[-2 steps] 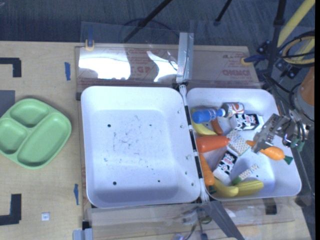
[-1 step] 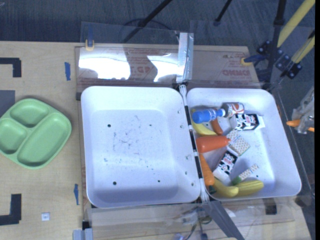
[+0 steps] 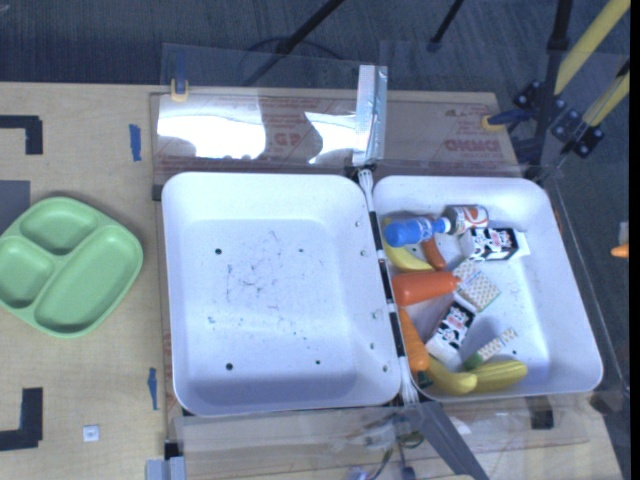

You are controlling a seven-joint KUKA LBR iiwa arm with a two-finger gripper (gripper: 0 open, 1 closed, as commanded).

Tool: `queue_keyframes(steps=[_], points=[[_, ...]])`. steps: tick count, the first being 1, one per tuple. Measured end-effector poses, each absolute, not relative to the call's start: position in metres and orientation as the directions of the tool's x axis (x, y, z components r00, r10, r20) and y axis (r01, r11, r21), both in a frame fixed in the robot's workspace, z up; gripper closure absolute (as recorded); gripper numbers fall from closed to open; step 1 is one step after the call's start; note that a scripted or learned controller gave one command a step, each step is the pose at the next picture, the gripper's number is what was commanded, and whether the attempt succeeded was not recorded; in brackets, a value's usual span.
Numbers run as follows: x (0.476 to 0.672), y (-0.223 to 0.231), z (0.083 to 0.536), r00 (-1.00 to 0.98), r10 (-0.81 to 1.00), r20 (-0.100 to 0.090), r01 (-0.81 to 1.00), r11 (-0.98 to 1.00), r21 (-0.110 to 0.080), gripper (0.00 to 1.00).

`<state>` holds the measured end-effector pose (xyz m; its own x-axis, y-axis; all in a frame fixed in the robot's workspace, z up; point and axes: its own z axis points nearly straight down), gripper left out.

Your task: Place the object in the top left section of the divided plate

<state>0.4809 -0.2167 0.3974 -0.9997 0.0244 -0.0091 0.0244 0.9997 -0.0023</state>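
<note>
Pale wooden surface runs under everything, with dark floor and stand legs beyond its far edge. On it, the green divided plate sits alone at the far left, and all of its sections are bare, including the top left section we are aiming for. So, as we judge it, nothing of the task is done yet: picking, carrying and placing all remain. The task does not say which object is meant, and every candidate lies in the right bin, in a loose heap against its left wall: a blue bottle, an orange carrot, a yellow banana near the front rim, and some small printed cartons among them, several touching or overlapping. How the fingers stand we cannot tell. The left bin lies between the heap and the plate, so whatever we lift must cross both its raised rims and then the strip of bare surface before the plate. A clear upright panel stands behind the bins, closing off the far side, while the air above the left bin and the plate looks open. We expect the tight spot to be the heap itself, crowded against the wall between the bins.
</note>
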Motion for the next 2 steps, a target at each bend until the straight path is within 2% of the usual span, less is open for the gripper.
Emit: queue_keyframes(steps=[1, 2], points=[[0.537, -0.223, 0.437, -0.969, -0.245, -0.01, -0.245, 0.969, -0.004, 1.0], [0.558, -0.223, 0.437, -0.997, 0.082, -0.01, 0.082, 0.997, -0.002, 1.0]])
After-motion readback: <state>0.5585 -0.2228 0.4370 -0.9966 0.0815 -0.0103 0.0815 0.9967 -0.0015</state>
